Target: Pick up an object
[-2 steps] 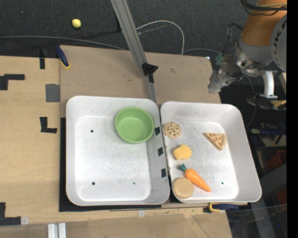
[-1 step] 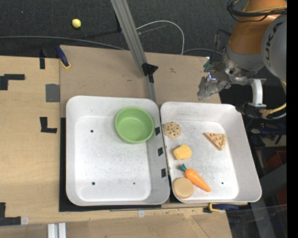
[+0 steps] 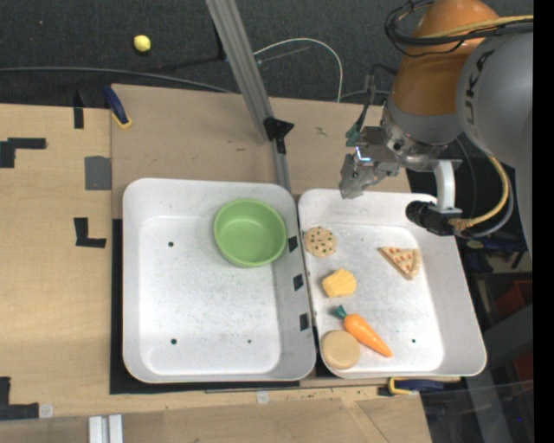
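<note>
Toward the upper right of the frame, the grey arm with its orange band (image 3: 443,26) reaches in, and its gripper (image 3: 355,183) hangs just above the far rim of the right bin (image 3: 433,346). Its jaws are too small and dark against the bench to say whether they stand wide or narrow; nothing can be seen between them.

Inside the right bin lie five toy foods. A round chocolate-chip cookie (image 3: 319,241) sits near the bin's upper left corner, below the gripper in the frame. A yellow piece like corn (image 3: 339,283) lies just below the cookie. An orange carrot with a green top (image 3: 363,333) lies tilted below that, near a round tan piece like a bun (image 3: 340,350) at the bin's lower left corner. A wedge like a pizza slice (image 3: 400,260) lies apart from the others, toward the right side.

At the left, the other white bin (image 3: 156,346) holds a green bowl (image 3: 249,231), upright, in its upper right part.

Near the top left of the frame a small yellow ball (image 3: 142,42) lies on the dark floor beyond the bench (image 3: 52,285).
</note>
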Robot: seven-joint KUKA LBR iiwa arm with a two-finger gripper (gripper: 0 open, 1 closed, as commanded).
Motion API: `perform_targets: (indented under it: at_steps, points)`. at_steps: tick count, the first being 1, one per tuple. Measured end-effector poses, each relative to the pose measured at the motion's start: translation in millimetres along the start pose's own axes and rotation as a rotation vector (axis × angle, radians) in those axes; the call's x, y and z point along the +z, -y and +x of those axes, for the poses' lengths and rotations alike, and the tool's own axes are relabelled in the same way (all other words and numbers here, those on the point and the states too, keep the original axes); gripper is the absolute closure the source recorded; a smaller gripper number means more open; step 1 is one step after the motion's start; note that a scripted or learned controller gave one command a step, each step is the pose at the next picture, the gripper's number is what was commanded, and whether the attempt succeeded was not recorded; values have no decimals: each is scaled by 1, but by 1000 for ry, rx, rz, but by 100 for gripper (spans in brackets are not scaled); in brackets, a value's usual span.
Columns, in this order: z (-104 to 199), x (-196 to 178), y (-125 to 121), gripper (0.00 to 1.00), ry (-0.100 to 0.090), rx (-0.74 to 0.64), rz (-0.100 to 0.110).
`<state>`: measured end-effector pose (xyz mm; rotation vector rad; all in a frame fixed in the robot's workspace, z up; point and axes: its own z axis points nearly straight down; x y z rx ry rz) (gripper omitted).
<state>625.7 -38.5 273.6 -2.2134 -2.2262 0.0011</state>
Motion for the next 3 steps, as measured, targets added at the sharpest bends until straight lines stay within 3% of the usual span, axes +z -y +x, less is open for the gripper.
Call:
perform_targets:
  at_steps: [1,3]
  points:
    - [50,18,18,100,0,0,2]
    - [128,30,77,100,1,1,3]
